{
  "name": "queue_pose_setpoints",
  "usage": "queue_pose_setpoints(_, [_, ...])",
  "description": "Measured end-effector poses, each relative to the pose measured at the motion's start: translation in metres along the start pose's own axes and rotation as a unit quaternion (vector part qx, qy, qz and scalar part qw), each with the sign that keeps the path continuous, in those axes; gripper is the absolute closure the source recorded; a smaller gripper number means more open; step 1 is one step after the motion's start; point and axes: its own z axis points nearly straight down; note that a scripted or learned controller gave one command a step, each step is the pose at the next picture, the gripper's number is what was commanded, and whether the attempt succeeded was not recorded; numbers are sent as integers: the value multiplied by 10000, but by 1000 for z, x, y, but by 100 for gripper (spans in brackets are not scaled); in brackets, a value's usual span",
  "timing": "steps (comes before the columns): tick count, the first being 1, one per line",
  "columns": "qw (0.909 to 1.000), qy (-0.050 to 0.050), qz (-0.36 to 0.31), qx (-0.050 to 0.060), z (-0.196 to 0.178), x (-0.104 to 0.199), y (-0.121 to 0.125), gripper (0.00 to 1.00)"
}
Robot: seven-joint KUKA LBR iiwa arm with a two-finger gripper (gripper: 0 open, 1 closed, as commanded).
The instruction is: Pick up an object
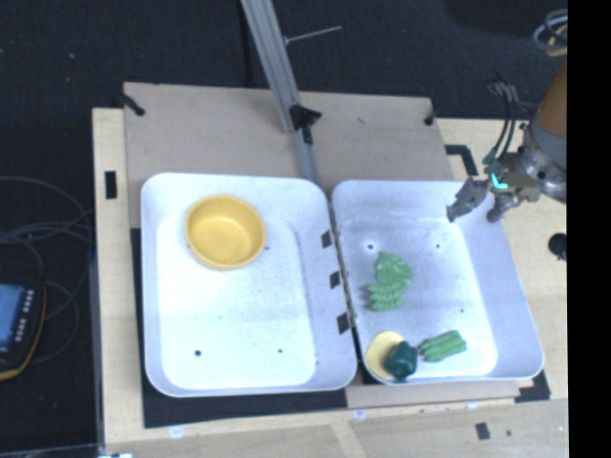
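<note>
Scanning from the left, you find a yellow bowl alone in the left bin, well apart from the arm. Crossing into the right bin, the green leafy toy lies near its middle, and a small yellow cup, a dark green piece and a green pickle-shaped toy cluster at the near edge. The gripper hovers over the bin's far right rim, fingers apart and holding nothing, so your nearest target, the leafy toy, lies down and to the left of it

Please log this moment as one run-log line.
end effector: open, above right bin far edge | holding: nothing | green toy: mid-bin | yellow bowl: left bin
</note>
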Motion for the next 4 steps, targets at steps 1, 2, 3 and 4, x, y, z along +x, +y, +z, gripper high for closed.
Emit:
queue_pose_setpoints(1, [10000,0,0,0,0,0,0,0])
queue_pose_setpoints(2, [10000,-3,5,20,45,-4,5,0])
queue_pose_setpoints(3, [10000,-1,7,27,104,-12,6,0])
queue_pose_setpoints(4, [10000,-2,3,24,156,-13,5,0])
